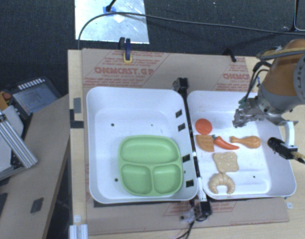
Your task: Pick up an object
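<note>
On the bench sit two white bins, smooth and shiny like plastic. Left bin [100,133] holds a light green tray [150,164] with three round-cornered wells. Right bin [281,176] holds toy food near its left side: a round orange ball [203,126], a flat tan wedge [205,143] touching a little orange carrot [225,143], a tan drumstick [247,142], a bumpy slice of toast [226,161], and a curved croissant [221,183]. All lie loose on the bin floor. The gripper [245,114] hangs over the right bin, above the drumstick, with nothing in it; whether it is wide or narrow I cannot tell. Under the bins lies brown cardboard [142,68] with red letters too blurry to read. Behind it is dark carpet [33,29] with a shiny silver sheet [112,14].
</note>
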Available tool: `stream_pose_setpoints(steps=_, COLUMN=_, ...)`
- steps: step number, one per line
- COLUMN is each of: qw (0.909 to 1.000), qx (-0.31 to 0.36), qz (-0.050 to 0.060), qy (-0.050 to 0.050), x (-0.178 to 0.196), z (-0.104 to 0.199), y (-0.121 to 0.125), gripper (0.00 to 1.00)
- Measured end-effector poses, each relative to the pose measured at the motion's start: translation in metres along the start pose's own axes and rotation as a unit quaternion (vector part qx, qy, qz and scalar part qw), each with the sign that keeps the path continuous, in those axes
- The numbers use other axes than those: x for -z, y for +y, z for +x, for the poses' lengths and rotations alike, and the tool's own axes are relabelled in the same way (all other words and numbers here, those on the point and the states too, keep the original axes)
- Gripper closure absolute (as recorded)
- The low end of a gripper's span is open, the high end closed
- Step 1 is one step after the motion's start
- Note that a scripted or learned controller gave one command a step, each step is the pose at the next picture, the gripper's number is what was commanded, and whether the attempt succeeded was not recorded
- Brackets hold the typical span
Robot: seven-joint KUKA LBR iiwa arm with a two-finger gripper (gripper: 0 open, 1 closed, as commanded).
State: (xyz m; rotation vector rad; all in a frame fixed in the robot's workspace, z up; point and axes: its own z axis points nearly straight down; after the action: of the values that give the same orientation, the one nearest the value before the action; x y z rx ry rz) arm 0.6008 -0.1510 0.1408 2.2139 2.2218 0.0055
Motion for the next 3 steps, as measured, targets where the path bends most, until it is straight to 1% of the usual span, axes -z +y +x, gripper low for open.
stream_pose_setpoints(steps=1, qw=1.0000, qx=0.000, qz=-0.001, qy=0.000, x=0.064, z=-0.001, y=-0.002, gripper=1.00)
stream_pose_setpoints(steps=2, qw=1.0000, qx=0.000, qz=0.001, qy=0.000, x=0.070, z=-0.001, y=-0.001, gripper=1.00)
stream_pose_setpoints(steps=3, qw=1.0000, qx=0.002, qz=0.003, qy=0.001, x=0.066, z=0.044, y=-0.012, gripper=1.00)
